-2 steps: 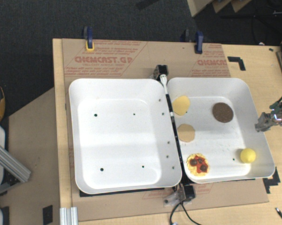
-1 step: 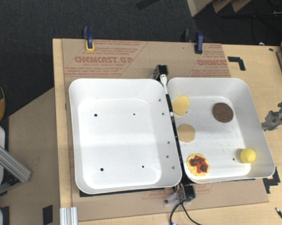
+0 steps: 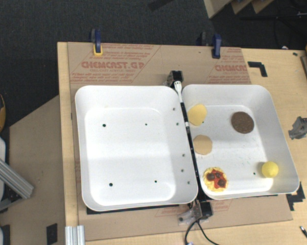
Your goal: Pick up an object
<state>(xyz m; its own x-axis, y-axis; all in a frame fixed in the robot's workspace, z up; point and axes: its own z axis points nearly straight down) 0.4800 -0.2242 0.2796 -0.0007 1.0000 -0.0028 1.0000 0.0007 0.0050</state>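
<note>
The gripper (image 3: 298, 127) hangs at the outer rim of the filled bin (image 3: 276, 103); open or closed, I cannot tell. Close beside it lies a yellow ball (image 3: 269, 169), probably light, firm and apt to roll: pinch across its middle.

High slanted overhead view of both bins (image 3: 181, 93)

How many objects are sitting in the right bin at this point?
5, all in the right bin: a yellow disc upper left, a brown disc upper middle, a tan disc at the left wall, a pizza-like piece lower left, a yellow ball lower right.
</note>
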